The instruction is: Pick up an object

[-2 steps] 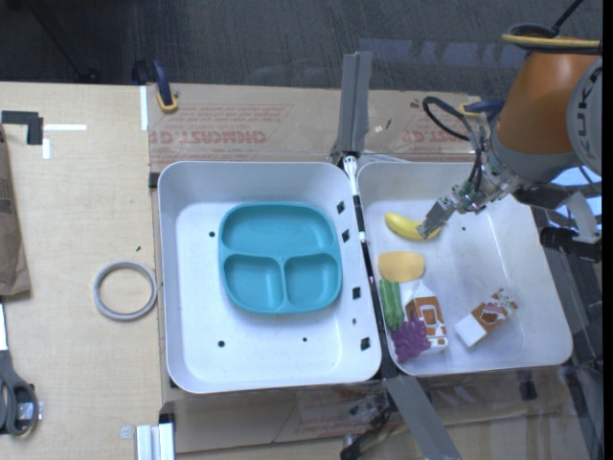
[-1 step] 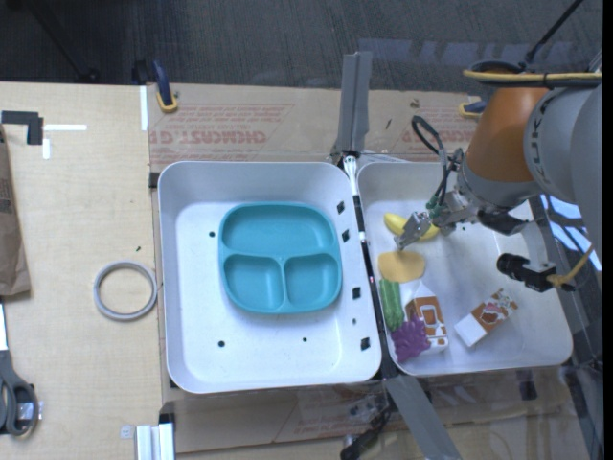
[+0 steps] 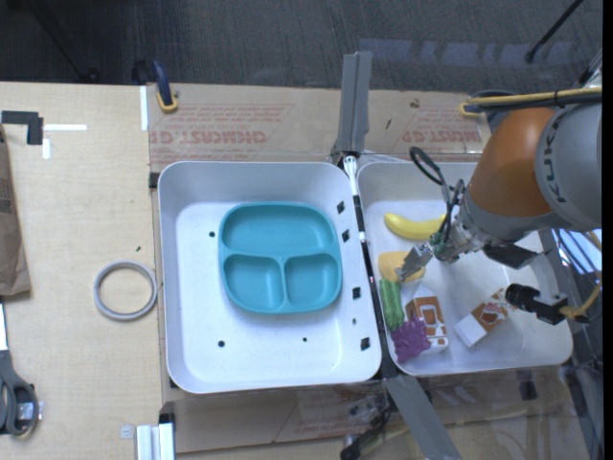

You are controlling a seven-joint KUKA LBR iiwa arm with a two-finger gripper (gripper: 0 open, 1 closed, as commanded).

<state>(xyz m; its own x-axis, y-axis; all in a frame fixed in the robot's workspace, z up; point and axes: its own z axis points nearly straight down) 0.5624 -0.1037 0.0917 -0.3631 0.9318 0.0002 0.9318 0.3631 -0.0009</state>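
- The gripper [image 3: 414, 262] is seen low in the right bin [image 3: 536, 353], just over a yellow block [image 3: 391, 264]; whether it is spread or pressed together cannot be told.
- A banana [image 3: 414, 225] is found just behind the gripper.
- A green vegetable [image 3: 391, 302], a purple grape cluster [image 3: 410, 337], an orange-and-white carton [image 3: 427, 318] and a small packet [image 3: 484, 318] are laid near the bin's front.
- A teal divided plate [image 3: 281, 258] is set in the left bin [image 3: 187, 286].
- A tape ring [image 3: 124, 288] is left on the bench [image 3: 67, 238].

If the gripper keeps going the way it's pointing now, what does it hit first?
Probably the yellow block just below the banana: the gripper points down-left at it. Depth is unclear from this slanted view.
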